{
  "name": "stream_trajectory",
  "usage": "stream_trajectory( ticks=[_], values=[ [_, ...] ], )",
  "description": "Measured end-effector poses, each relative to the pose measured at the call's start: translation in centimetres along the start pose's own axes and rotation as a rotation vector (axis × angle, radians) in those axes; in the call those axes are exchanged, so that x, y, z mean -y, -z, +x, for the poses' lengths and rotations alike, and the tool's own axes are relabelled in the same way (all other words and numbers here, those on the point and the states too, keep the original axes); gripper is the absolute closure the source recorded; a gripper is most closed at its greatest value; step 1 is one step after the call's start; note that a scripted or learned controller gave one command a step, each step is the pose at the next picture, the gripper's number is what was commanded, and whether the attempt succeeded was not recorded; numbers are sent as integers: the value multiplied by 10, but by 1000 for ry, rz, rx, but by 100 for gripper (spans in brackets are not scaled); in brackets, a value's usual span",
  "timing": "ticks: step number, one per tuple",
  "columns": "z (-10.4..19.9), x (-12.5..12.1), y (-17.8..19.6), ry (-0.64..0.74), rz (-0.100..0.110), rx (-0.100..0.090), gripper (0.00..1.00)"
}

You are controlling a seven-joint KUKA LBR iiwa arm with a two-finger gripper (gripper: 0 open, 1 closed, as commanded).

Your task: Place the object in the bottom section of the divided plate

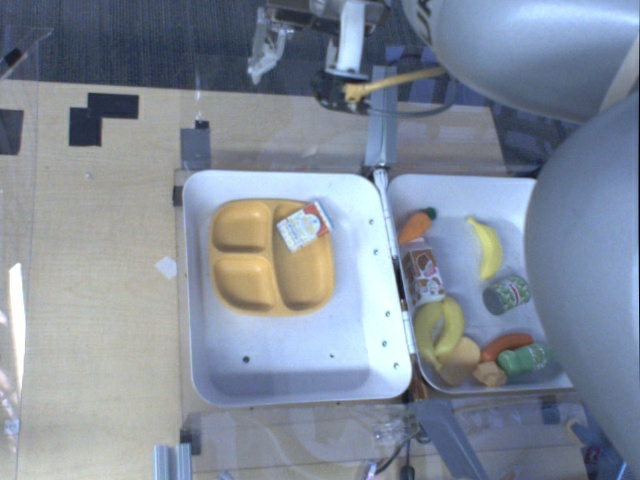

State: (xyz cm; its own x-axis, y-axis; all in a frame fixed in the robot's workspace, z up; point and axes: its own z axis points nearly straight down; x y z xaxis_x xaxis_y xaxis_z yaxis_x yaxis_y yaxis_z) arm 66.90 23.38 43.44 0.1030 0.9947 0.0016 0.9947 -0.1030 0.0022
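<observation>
Small carton (302, 228) rests on divided plate (272, 256) at its right section's top edge; gripper (268, 53), spread and empty, hangs beyond left bin's (290, 368) far edge.

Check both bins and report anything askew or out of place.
One thing: the small carton lies tilted at the top of the yellow divided plate in the left bin, overhanging the plate's top rim rather than lying flat inside a section. The toy food in the right bin is jumbled, nothing spilled.
</observation>
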Motion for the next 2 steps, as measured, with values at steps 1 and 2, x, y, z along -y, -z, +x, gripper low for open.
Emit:
stream_trajectory(
  ticks=[1, 2],
  values=[
    [1, 1, 0, 16, 0, 1, 0],
    [0, 0, 0, -60, 0, 0, 0]
  ],
)
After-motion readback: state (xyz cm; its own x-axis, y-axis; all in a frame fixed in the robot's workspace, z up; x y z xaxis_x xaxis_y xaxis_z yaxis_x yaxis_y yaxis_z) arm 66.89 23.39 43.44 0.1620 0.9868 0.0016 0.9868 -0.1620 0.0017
